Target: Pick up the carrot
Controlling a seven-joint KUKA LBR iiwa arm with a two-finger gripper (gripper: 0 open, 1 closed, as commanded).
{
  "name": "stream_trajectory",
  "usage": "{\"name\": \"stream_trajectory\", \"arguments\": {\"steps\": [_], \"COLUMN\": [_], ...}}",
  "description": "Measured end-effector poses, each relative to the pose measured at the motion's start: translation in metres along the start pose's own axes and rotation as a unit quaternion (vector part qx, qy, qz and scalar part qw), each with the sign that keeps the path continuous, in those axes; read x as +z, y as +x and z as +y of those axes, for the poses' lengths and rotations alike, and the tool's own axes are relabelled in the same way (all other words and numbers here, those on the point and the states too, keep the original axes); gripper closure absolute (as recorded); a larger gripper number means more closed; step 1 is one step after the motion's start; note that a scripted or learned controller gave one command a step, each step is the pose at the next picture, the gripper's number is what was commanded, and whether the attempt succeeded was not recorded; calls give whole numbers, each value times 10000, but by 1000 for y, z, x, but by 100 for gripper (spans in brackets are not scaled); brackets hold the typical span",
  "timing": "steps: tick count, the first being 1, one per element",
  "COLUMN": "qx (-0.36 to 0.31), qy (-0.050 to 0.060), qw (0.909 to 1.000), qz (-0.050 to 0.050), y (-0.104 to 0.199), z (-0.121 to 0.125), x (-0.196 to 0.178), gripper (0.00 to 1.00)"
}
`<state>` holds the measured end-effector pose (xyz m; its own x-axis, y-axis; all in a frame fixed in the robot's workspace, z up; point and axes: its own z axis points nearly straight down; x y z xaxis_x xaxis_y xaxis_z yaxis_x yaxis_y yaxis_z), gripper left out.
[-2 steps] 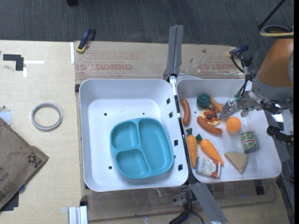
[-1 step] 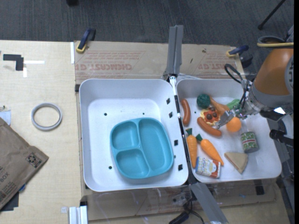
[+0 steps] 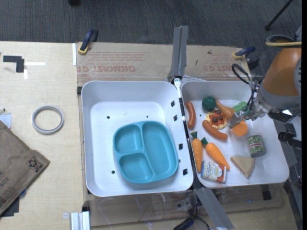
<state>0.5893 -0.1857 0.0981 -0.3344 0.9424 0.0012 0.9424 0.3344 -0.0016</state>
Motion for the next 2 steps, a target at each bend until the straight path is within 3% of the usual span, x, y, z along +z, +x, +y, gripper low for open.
{"name": "stream_trajectory", "arguments": {"steps": [1, 2], "qx": [1477, 2628], "qy": [2, 11], "qw": [9890, 9649], "qz": [-5, -10], "y": [43, 98], "z": [-3, 27], "x": [-85, -120], "gripper": [100, 100]}}
